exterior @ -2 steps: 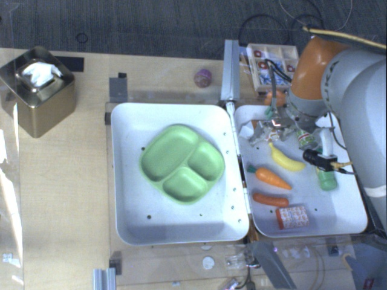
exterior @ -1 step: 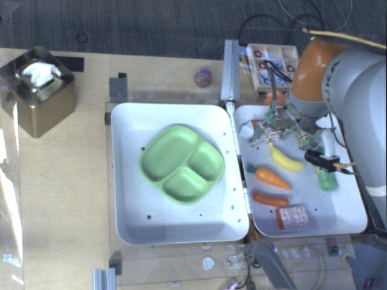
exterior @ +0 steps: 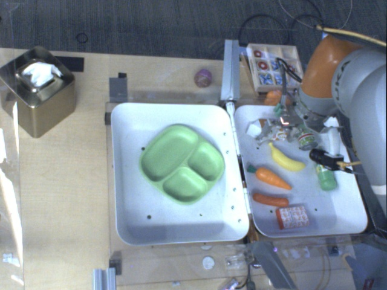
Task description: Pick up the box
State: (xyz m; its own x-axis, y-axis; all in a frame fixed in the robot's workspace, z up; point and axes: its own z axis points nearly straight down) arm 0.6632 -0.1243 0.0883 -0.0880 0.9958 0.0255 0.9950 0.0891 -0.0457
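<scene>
Over the right bin (exterior: 357, 219), the gripper (exterior: 284, 125) sits low near the far-left corner, above a jumble of small items; whether it's open or shut, cannot tell. Down at the near edge lies the box (exterior: 293, 217), red and small, well apart from it. Between them: a banana (exterior: 287, 159), a carrot (exterior: 272, 177). Left bin (exterior: 130, 222) carries a green divided plate (exterior: 182, 162).

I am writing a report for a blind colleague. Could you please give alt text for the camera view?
The grey arm's gripper reaches into the right white bin, near its far end, above a banana, carrot and small red box. The left bin holds a green divided plate.
</scene>
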